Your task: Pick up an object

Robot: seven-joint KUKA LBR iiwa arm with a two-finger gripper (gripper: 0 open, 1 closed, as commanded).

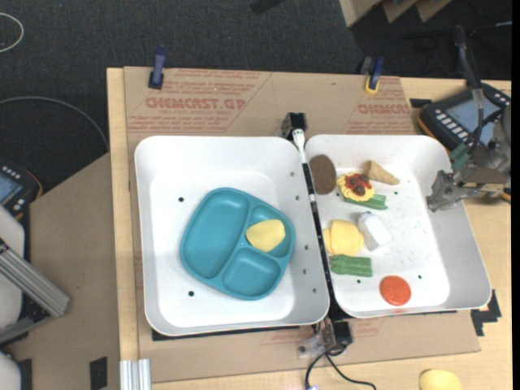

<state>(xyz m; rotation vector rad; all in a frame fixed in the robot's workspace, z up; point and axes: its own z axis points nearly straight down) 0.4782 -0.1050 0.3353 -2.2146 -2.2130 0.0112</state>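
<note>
Counter (244, 104) first, at its near edge: we see a yellow ball (439, 379) lying on it beside the right bin (455, 258). Inside that bin, nearest us, sits a red disc (396, 290), then a green piece (350, 266), with a yellow block (344, 237) and a white block (374, 231) touching just behind. Further back lie a pizza-like toy (357, 187), a tan wedge (379, 172) and a brown oval (322, 173). In the left bin (162, 177) a teal divided tray (219, 246) holds a yellow lemon-like piece (266, 234). Our tool (440, 193) hangs at the right bin's far right rim, grasping nothing we can see; whether it is clenched we cannot tell.
</note>
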